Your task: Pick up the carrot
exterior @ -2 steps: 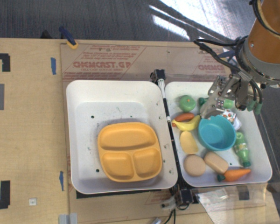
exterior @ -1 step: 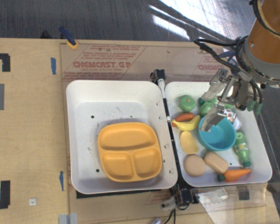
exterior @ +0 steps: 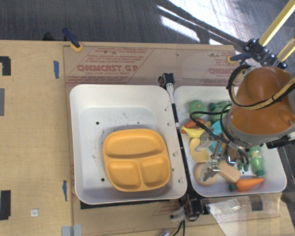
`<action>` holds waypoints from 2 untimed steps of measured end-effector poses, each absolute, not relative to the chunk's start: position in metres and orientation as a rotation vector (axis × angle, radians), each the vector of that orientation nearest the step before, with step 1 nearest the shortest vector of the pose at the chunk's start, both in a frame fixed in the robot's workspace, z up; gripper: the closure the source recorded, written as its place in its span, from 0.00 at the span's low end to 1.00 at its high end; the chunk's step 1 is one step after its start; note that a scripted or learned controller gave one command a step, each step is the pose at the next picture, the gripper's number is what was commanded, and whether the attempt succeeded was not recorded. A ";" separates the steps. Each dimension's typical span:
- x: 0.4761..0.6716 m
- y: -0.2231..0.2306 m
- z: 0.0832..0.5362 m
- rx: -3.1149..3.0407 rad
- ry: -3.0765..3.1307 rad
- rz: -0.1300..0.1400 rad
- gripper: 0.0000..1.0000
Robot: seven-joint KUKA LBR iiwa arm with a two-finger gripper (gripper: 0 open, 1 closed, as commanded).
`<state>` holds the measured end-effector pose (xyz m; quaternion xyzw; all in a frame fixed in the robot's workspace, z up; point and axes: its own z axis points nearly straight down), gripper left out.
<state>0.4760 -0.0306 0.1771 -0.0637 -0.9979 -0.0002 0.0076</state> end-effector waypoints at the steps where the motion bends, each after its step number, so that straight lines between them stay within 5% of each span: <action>1: 0.488 -0.096 0.095 0.193 -3.161 0.001 0.00; 2: 0.490 -0.095 0.106 0.190 -3.170 0.002 1.00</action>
